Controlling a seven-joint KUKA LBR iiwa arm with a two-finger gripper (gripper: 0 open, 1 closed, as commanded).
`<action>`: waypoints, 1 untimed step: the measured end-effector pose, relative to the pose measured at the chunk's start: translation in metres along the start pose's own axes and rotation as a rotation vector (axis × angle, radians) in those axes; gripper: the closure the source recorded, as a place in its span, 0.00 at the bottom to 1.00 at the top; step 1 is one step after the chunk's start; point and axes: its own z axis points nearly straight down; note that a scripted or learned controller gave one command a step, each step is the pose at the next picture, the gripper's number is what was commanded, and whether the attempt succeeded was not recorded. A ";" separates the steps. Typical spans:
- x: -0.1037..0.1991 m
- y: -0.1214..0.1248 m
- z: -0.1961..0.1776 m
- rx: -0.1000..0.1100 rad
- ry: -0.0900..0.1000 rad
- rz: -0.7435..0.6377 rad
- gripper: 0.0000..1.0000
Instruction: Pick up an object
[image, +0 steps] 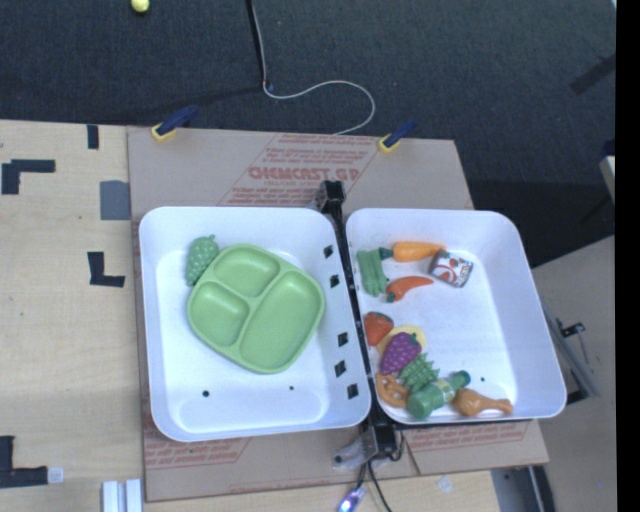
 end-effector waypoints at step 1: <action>0.000 0.000 0.031 0.000 0.000 0.000 1.00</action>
